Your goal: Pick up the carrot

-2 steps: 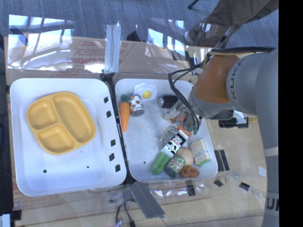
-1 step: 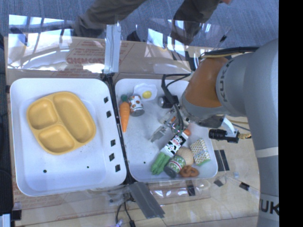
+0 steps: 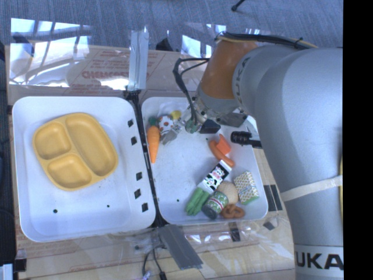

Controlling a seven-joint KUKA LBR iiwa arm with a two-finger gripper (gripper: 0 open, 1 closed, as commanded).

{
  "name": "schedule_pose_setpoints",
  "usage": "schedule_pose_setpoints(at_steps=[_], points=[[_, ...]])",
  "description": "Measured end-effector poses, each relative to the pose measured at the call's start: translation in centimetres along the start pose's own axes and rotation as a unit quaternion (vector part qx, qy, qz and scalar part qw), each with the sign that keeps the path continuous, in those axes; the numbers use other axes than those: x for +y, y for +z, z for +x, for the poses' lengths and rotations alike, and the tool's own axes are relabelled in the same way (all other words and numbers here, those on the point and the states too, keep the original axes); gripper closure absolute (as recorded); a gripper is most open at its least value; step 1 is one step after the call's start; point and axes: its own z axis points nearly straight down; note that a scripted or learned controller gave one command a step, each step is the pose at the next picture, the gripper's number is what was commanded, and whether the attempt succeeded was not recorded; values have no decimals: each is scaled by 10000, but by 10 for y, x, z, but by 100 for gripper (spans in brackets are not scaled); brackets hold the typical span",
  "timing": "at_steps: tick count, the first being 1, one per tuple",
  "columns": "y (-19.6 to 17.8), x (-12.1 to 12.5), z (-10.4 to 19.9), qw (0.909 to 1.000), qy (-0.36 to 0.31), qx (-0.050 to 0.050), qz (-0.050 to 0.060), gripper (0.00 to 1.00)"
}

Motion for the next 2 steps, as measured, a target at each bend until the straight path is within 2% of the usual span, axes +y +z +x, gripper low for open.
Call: schedule_pose_setpoints(at_steps=[1, 2], points=[[1, -33, 63, 9917, 1284, 16, 21, 0], [0, 11, 8, 9788, 2046, -3, 9, 0]])
